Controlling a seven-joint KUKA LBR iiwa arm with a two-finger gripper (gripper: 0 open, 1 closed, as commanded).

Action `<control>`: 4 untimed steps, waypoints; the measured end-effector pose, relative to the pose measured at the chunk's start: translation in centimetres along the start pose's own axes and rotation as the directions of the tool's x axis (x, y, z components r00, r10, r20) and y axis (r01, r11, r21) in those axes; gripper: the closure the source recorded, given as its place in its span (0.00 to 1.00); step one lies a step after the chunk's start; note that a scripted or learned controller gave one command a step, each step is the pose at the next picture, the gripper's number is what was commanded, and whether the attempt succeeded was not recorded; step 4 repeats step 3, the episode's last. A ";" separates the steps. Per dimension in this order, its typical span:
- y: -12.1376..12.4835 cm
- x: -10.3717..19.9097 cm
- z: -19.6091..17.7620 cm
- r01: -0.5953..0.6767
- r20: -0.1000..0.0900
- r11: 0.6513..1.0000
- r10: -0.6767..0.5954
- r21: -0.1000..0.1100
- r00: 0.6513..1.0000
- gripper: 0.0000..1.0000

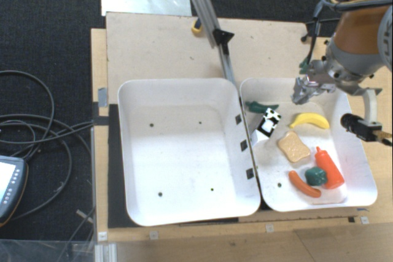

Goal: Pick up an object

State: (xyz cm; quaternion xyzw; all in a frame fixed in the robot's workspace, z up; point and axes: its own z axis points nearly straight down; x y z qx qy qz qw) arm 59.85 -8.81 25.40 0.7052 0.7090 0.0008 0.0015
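From my station I use the right bin [362,190] as my reference, since everything loose lies in it. My gripper [303,92] hangs over that bin's far part, just beyond the banana [309,121], with the grey arm [359,40] and its orange band rising behind it toward the bin's far right corner. I cannot tell how the fingers stand; they are a small metallic blur, and I see nothing between them. The banana lies on the bin floor, curved side up toward the far rim, near the middle of the bin's width. Just nearer to me than the banana sits a slice of bread [293,147], tilted. Toward the bin's left wall a black-and-white checkered piece [268,122] leans beside a dark green object [261,107], which lies closer to the far rim. In the bin's near right part, an orange-red bottle [329,168] lies on its side, with a dark green round thing [315,177] touching its left flank and a sausage [304,184] lying aslant just left of that. The left bin [132,193] stands against the right bin's left wall, the two rims touching.
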 end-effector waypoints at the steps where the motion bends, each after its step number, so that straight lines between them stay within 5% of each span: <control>1: -0.8 4.4 1.0 0.003 -0.003 1.000 -0.003 0.004 1.000 1.00; 3: -1.1 16.2 0.6 0.005 -0.004 1.000 -0.005 0.001 1.000 1.00; 4: -1.1 16.2 0.6 0.005 -0.004 1.000 -0.005 0.001 1.000 1.00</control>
